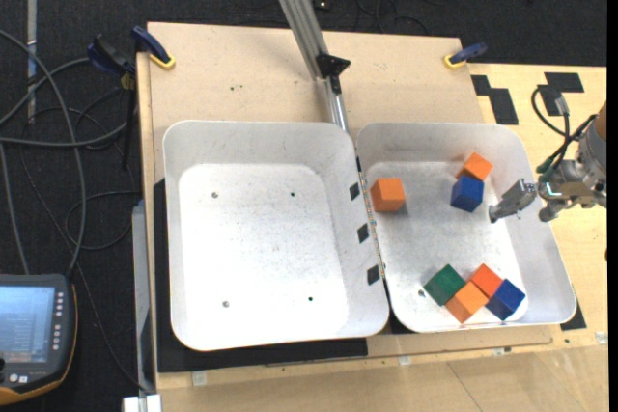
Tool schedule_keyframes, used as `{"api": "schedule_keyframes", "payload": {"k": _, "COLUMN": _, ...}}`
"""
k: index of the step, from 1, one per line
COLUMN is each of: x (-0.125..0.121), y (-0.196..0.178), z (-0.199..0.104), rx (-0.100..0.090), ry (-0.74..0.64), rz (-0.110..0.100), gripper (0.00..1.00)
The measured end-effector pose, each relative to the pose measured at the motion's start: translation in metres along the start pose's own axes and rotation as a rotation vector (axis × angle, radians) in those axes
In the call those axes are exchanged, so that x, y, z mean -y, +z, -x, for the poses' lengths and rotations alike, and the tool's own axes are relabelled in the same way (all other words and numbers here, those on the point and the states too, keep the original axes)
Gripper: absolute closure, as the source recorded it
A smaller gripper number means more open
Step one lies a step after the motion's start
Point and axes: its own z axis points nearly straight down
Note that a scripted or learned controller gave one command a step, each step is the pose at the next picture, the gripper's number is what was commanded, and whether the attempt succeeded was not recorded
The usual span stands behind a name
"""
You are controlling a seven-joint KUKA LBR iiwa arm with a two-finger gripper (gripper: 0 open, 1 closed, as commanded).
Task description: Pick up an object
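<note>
Lowest in the right bin (541,246), a green block (444,284), two orange blocks (467,301) (486,281) and a blue block (505,298) sit clustered together, with a lone orange block (387,194) at its left side and an orange-over-blue pair (469,181) toward its upper right. At the frame's right edge the end effector (526,199) hovers over that bin's right rim, holding nothing, though I cannot tell how its tips stand. No readable writing appears on the blocks, the left bin (261,227) or the desk (251,72).
</note>
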Motion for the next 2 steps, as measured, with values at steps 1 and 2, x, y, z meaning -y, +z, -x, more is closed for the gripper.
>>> {"api": "schedule_keyframes", "payload": {"k": 1, "x": -0.001, "y": -0.002, "z": 0.0, "rx": 0.001, "ry": 0.0, "rz": 0.003, "gripper": 0.0}}
{"api": "schedule_keyframes", "payload": {"k": 2, "x": 0.008, "y": 0.056, "z": 0.005, "rx": 0.0, "ry": 0.003, "rz": -0.002, "gripper": 0.0}}
